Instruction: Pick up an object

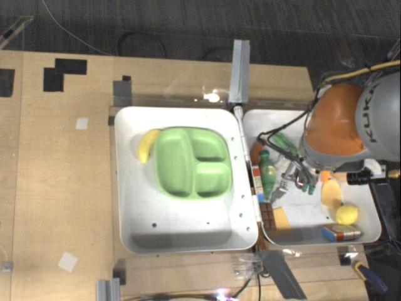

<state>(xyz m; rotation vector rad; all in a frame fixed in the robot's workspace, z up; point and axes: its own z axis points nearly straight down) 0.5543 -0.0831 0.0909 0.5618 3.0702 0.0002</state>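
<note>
Green bottle [268,173] (lying flat), right bin [373,231]

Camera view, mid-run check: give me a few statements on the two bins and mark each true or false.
1. The green divided tray lies in the left bin. True.
2. A banana sits at the tray's left edge. True.
3. The yellow lemon-like fruit is in the left bin. False: it lies in the right bin, near the front right corner.
4. The gripper is over the left bin. False: it is over the right bin's clutter.
5. A green bottle lies in the right bin. True.
</note>
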